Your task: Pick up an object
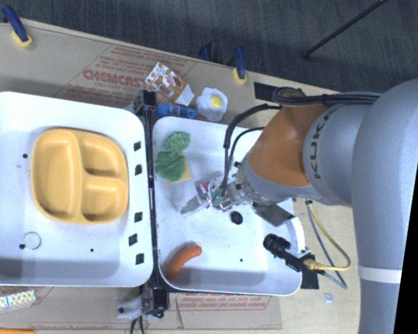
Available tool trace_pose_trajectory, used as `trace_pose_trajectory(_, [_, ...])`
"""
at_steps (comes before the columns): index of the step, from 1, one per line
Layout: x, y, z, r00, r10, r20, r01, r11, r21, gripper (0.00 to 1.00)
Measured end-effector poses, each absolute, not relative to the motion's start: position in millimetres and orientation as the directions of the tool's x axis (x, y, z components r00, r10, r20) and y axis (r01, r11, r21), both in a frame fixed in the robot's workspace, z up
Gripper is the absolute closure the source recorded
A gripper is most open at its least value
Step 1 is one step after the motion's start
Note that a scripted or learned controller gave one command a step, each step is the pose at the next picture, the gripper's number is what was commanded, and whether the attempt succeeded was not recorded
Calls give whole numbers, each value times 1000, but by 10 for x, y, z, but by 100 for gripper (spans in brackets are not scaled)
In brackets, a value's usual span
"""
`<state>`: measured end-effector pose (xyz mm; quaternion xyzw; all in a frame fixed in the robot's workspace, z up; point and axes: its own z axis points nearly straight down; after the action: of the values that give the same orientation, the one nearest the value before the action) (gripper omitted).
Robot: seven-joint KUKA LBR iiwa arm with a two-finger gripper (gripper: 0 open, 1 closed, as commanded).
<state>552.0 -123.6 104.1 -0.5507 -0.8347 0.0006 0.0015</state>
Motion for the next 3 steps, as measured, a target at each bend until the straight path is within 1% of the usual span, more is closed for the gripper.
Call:
trace_pose_trajectory(1, [6049, -1668, 1348, -252, 968, -1, 968, 252, -1, 0])
trace_pose_trajectory(2, [6044, -1526, 970, -516, 857, -7, 857, 516, 3, 0])
trace_pose_trajectory(3, [6062, -1503, 1087, -521, 853, -5, 853, 521, 7, 100])
